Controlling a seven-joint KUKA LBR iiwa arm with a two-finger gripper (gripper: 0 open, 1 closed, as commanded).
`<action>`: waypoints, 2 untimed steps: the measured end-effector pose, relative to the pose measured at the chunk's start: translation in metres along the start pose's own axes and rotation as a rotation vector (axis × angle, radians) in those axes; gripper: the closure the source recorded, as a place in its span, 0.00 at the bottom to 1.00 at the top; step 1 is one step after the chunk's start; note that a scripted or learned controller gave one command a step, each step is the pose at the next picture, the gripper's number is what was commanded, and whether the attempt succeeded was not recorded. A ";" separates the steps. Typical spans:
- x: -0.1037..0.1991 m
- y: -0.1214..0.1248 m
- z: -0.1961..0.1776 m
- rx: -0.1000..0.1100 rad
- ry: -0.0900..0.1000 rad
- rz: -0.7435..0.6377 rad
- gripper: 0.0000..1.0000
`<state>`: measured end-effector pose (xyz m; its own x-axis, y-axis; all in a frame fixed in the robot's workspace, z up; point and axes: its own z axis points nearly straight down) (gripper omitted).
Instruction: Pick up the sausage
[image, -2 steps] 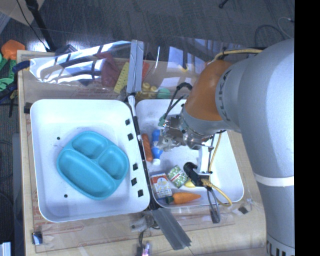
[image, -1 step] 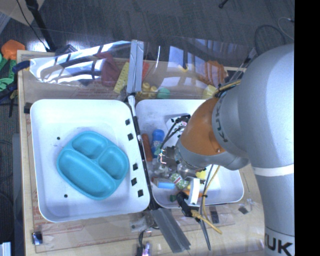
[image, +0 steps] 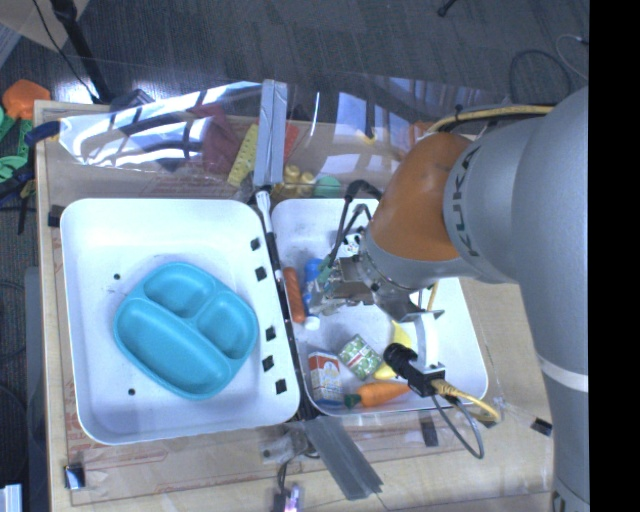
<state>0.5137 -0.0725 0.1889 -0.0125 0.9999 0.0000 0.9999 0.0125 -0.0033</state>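
Fingers (image: 322, 292) hover just right of the sausage (image: 293, 295).

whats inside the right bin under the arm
Visible in the right bin: a reddish sausage along its left wall, a carrot, a small red carton and a green packet. The arm covers the bin's upper middle.
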 end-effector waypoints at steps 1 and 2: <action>-0.001 0.001 -0.006 0.005 0.000 -0.001 1.00; -0.024 0.019 0.099 0.002 0.003 0.282 1.00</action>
<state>0.5326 -0.0963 0.0899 0.2659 0.9640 0.0014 0.9640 -0.2659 -0.0060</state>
